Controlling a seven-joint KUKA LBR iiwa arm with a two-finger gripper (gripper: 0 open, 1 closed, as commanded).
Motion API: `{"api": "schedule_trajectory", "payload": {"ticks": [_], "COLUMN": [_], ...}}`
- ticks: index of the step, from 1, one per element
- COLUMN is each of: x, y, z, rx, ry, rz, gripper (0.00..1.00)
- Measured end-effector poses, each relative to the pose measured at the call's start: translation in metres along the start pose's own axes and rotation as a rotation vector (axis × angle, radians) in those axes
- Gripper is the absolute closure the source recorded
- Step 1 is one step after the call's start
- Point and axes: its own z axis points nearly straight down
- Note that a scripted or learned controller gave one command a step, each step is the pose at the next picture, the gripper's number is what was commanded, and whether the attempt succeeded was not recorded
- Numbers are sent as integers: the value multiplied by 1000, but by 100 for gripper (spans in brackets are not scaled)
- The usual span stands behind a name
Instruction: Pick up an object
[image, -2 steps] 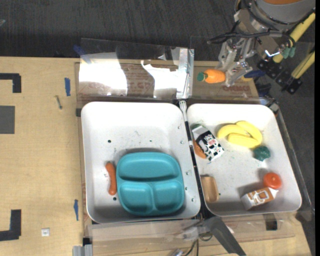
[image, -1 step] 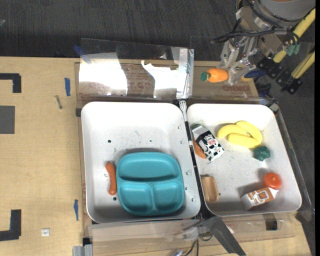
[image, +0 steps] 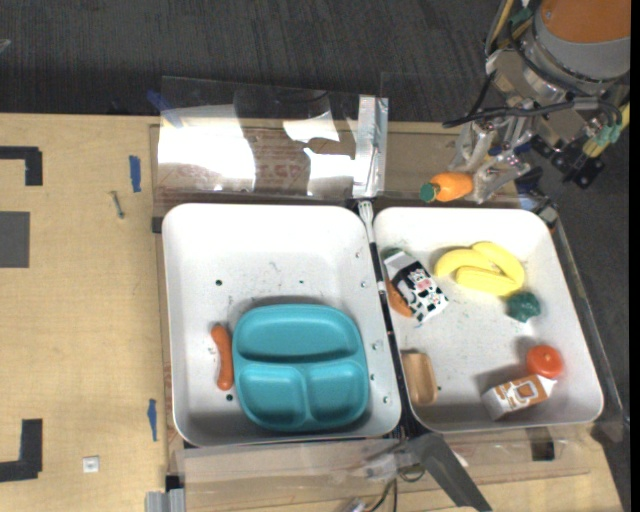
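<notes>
My gripper (image: 479, 186) hangs above the back rim of the right bin (image: 572, 300), at the upper right of the camera view. It is shut on a small orange toy carrot (image: 450, 187) with a green tip. The carrot's right end sits between the fingertips and the rest sticks out to the left. In the right bin lie a yellow banana bunch (image: 483, 268), a cow-patterned carton (image: 421, 290), a green lump (image: 522, 305), a red-orange ball (image: 545, 362), a small white and orange carton (image: 518, 393) and a brown block (image: 418, 378).
The left bin (image: 200, 250) holds a teal divided plate (image: 300, 365) and an orange sausage-shaped toy (image: 223, 355) beside it. A clear plastic sheet (image: 270, 150) with a metal upright (image: 368, 145) stands behind the left bin. Cables hang from the wrist (image: 580, 60).
</notes>
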Motion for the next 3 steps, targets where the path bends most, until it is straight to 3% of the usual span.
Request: {"api": "schedule_trajectory", "payload": {"ticks": [1, 2, 3], "x": [-26, 16, -4], "y": [-25, -15, -22], "z": [121, 122, 176], "rx": [-8, -2, -5], "ry": [10, 1, 3], "rz": [-113, -321, -473], "gripper": [100, 100, 100]}}
